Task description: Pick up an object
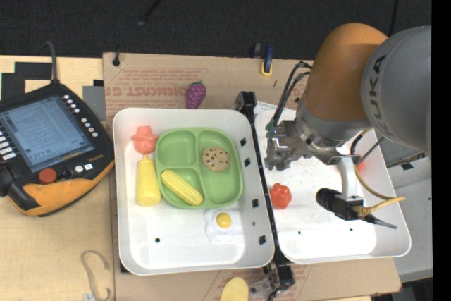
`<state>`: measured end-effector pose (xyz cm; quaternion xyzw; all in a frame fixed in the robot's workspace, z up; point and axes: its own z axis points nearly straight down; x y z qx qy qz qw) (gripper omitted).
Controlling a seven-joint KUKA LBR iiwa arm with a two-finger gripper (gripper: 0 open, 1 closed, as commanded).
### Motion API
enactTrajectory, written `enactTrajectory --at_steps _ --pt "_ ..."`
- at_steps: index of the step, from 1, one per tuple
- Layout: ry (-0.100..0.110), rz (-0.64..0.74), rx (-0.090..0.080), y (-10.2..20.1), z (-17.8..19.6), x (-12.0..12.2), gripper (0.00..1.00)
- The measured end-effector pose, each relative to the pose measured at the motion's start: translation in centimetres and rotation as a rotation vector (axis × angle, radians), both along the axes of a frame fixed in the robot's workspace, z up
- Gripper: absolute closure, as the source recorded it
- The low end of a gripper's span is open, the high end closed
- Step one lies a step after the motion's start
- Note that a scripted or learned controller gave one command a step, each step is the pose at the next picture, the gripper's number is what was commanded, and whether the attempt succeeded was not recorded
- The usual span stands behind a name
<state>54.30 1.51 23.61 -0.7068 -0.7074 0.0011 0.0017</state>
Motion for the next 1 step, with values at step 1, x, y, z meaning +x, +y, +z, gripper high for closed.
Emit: enactTrajectory --at_steps 1 --pt "0.001 -0.001 -0.001 0.52 -1.46 0.82 1.0"
